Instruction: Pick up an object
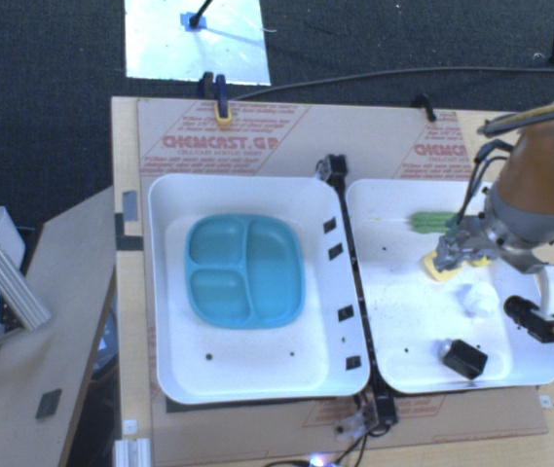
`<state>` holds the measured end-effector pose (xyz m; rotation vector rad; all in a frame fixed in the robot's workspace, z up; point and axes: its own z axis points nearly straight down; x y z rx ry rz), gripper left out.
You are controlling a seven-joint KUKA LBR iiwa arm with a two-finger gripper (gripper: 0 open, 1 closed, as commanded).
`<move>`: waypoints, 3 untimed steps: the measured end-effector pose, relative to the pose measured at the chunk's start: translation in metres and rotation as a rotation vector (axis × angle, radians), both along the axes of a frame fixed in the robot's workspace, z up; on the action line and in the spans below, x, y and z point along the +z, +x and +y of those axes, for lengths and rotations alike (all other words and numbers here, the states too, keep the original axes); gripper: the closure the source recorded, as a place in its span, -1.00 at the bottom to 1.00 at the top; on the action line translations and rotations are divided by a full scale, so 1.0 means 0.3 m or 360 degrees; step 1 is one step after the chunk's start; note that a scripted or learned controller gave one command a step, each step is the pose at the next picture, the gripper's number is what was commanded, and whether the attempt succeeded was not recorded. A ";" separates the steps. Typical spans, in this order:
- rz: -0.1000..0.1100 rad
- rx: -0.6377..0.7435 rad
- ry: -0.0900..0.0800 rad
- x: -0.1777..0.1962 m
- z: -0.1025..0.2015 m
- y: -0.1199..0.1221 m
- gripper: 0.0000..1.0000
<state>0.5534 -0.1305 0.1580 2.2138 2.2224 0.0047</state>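
In the right bin (pixel 393 358) lie a green object (pixel 430 223), a yellow object (pixel 440 269), a white crumpled object (pixel 476 298) and a black block (pixel 464 358). My gripper (pixel 452 255) reaches in from the right and sits low over the yellow object, whose edge shows just under the fingertips. The green object lies just behind the gripper, the white one just in front and to the right. The arm's grey and orange body (pixel 539 178) hides the bin's back right corner.
The left bin (pixel 174 358) holds a blue divided plate (pixel 246 269). A black divider with clips (pixel 347 280) runs between the two bins. Black parts of the arm (pixel 535 319) hang over the right bin's right edge.
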 end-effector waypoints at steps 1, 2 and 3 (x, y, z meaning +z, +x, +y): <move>-0.0002 0.0001 0.0000 0.179 -0.001 0.005 1.00; 0.0004 0.0006 0.0002 0.154 0.164 0.066 1.00; 0.0004 0.0007 0.0004 0.204 0.335 0.124 1.00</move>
